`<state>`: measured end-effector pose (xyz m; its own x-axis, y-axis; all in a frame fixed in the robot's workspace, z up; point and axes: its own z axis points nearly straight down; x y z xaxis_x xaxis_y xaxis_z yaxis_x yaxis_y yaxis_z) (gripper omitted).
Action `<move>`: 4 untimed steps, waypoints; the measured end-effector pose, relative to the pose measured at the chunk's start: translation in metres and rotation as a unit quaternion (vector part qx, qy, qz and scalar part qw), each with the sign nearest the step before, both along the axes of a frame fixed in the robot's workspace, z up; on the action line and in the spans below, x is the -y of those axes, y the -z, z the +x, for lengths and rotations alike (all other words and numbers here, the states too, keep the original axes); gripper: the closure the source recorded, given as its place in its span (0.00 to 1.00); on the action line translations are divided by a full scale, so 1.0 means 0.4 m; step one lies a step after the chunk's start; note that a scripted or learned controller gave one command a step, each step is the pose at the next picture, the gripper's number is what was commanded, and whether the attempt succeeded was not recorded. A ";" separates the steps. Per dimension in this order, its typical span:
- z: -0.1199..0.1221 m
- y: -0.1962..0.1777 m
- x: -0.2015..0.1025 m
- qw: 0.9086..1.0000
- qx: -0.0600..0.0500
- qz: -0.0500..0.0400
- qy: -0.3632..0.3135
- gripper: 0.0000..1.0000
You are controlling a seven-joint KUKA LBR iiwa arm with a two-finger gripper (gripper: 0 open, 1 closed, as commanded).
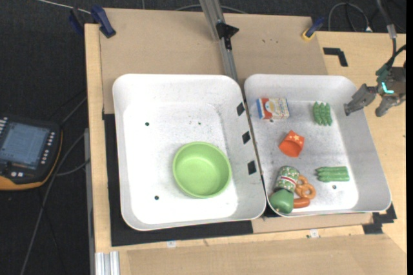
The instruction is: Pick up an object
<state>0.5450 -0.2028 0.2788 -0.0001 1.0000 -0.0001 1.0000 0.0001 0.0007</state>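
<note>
At right edge of frame, the pincer (370, 103) hangs open, empty; descending there risks striking the right bin's rim (376, 157).

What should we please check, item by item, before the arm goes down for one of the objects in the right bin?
1. Gripper free of any object: ok, nothing sits between its fingers, which are spread open.
2. Gripper above a target: not ok, it hangs at the right bin's far right rim, off to the side of the objects.
3. Nearest candidate, the upper green ridged piece, has room around it: ok, it lies alone.
4. Orange cup reachable: ok, tipped on its side, apart from the others.
5. Patterned mug and pretzel separable: not ok, they touch in the front corner.
</note>
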 end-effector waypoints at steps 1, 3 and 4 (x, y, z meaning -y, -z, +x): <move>0.000 0.000 0.000 1.000 0.000 0.000 0.000 0.00; -0.004 0.220 0.012 1.000 -0.002 0.001 0.000 0.00; 0.000 0.374 0.022 1.000 -0.003 0.001 0.000 0.00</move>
